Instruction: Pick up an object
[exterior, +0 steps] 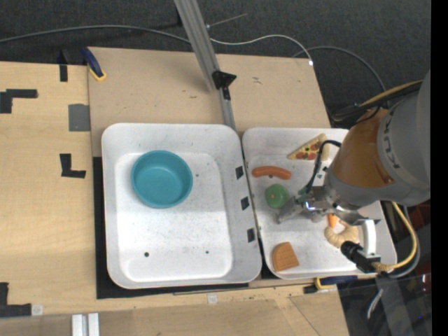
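Left bin (119, 257): one teal bowl (162, 178), upright, toward the back left. Right bin (269, 140): pizza slice (307, 148) at the back, sausage (270, 172), green object (276, 196) mid-bin, brown biscuit (284, 256) at the front. Hand (297, 206) sits low just beside the green object; its opening cannot be told. Desk (42, 208) is wooden with black tape marks; cables cross the dark floor (336, 12).
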`<state>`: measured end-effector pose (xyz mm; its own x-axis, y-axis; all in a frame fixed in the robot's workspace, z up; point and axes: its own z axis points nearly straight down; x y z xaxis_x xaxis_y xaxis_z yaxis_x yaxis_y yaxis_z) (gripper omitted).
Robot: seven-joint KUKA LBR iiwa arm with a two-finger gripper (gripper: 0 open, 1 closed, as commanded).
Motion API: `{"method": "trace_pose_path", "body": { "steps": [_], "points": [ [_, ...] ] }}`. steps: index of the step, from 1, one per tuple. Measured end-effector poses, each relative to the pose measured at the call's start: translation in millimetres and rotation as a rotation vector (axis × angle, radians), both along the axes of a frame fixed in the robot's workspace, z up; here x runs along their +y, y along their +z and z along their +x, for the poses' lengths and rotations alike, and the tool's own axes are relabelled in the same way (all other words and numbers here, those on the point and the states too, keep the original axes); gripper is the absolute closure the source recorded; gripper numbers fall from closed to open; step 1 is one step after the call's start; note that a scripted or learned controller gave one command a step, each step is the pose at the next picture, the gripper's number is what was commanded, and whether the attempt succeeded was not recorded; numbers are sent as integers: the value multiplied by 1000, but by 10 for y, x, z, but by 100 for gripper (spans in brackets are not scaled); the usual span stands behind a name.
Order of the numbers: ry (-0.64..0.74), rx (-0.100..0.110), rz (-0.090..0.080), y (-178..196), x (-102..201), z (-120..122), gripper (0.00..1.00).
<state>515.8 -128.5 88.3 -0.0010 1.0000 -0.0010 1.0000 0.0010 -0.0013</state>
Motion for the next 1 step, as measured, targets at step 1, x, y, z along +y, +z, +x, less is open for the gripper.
{"method": "trace_pose_path", "body": {
  "steps": [1],
  "points": [
    [0,2,3,108,8,-2,100]
  ]
}}
